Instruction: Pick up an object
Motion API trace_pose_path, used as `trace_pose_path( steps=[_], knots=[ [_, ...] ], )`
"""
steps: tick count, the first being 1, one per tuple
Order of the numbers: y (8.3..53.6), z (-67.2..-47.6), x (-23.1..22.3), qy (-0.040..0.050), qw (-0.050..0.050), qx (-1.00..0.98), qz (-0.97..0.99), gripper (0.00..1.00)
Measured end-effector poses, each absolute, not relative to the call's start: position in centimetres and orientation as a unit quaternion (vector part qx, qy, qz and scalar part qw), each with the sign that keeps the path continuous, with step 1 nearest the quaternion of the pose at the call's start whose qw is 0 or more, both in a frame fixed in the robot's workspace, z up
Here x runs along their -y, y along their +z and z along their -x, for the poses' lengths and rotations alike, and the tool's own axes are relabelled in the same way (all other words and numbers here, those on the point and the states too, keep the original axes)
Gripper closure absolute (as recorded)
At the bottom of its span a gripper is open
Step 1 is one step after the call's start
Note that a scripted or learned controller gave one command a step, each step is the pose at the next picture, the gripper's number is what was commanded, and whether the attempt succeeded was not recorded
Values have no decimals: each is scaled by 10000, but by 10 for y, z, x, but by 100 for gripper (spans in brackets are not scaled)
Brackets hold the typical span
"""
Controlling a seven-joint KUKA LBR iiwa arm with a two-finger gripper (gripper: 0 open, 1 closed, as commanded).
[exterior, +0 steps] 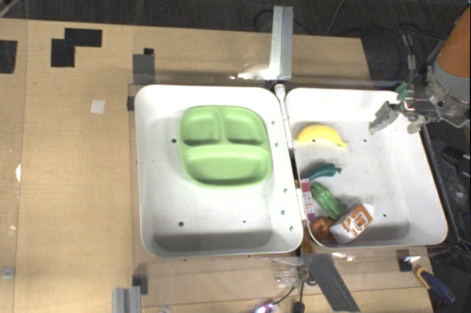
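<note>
Inspection of the desk (66, 157) shows two shallow white bins side by side. We find the gripper (397, 118) at the upper right of the right-hand white bin (412, 179), above its floor, with nothing between its fingers; at this angle we cannot tell whether they are spread or pressed together.

The likeliest object for pickup, in our judgement, is the yellow banana-shaped toy (321, 135), lying at the upper left of that bin, close to the divider. It lies to the view's left of the gripper and slightly lower in the view, well apart from it, with bare bin floor between. Its long axis runs roughly left to right, so we judge a grasp across its short width, from above, to suit best.

Further items sit toward the bin's lower left corner: a small dark teal curved piece (322, 171), a green bottle-like item (328, 201), and a white and orange packet (354, 221) just beside it. The packet carries printing, but we cannot read it; no brand is legible.

The left-hand white bin (158, 223) holds a light green sectioned plastic tray (224, 143), far from the gripper
</note>
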State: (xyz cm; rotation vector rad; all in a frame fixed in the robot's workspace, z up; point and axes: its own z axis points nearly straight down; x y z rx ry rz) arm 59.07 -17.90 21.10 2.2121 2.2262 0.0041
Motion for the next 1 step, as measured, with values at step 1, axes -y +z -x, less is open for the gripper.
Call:
trace_pose_path(
  steps=[1],
  knots=[
    [139,-649,108,15,13,-6601,-7512,0]
  ],
)
